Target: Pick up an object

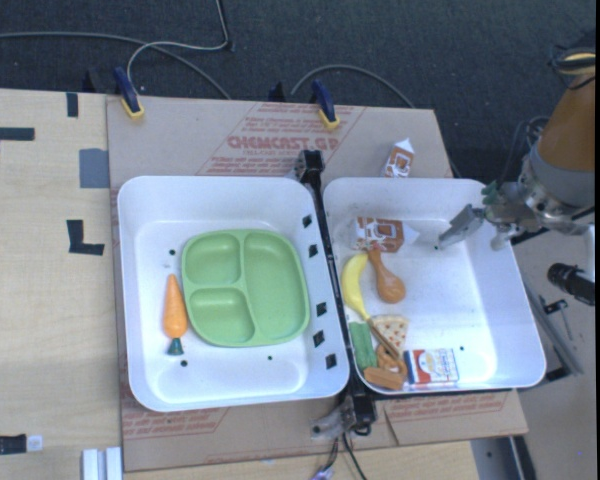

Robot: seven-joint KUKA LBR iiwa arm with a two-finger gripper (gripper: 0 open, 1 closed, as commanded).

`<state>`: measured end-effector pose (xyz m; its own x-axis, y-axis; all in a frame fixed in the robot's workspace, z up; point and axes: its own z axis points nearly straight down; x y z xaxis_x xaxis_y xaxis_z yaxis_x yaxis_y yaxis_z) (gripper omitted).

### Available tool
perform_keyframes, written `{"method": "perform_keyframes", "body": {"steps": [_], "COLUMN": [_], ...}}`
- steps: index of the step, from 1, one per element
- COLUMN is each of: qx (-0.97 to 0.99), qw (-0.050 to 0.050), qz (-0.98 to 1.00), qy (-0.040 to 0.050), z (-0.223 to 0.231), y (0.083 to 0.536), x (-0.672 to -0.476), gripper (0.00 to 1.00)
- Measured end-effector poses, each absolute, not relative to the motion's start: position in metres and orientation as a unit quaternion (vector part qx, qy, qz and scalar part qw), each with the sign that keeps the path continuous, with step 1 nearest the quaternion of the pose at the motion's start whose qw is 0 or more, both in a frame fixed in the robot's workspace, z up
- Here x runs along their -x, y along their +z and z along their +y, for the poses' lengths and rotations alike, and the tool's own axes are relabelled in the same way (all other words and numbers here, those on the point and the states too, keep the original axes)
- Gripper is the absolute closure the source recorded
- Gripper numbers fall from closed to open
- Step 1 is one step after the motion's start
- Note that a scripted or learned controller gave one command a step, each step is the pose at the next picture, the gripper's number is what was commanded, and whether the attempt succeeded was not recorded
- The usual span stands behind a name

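**Open gripper over the right bin, nothing held**

Nearest the camera, along the front wall of the shallow white right bin [500, 363], lie a small red-and-white printed carton [432, 366], a tan toy sandwich wedge [388, 330], a brown toy sausage [384, 376] and a thin green vegetable piece [362, 340]. Behind them a yellow plastic banana [354, 284] lies beside a brown toy drumstick [384, 276], with a brown-and-white box [380, 233] just beyond.

In the shallow white left bin [140, 268] a light green divided plastic plate [244, 288] sits with an orange toy carrot [174, 310] along its left edge.

Farther back, the two-finger gripper [480, 230] hangs over the right bin's far right part, fingers spread and holding nothing, apart from the toys. Beyond the bins a small milk carton [400, 158] stands on the cardboard sheet [220, 143].
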<state>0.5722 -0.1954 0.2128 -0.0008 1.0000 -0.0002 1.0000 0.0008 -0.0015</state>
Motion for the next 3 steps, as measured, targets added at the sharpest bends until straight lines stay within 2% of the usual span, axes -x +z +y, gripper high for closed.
{"method": "perform_keyframes", "body": {"steps": [1, 2, 3], "qx": [0.706, 0.706, 0.706], "qw": [0.001, 0.0, 0.0], "qz": [-0.708, -0.708, -0.708], "qy": [0.0, 0.0002, -0.0001], "z": [-0.13, -0.13, -0.053], "y": [0.089, 0.099, 0.184], "x": [-0.559, -0.559, -0.572], "gripper": [0.0, 1.0, 1.0]}}
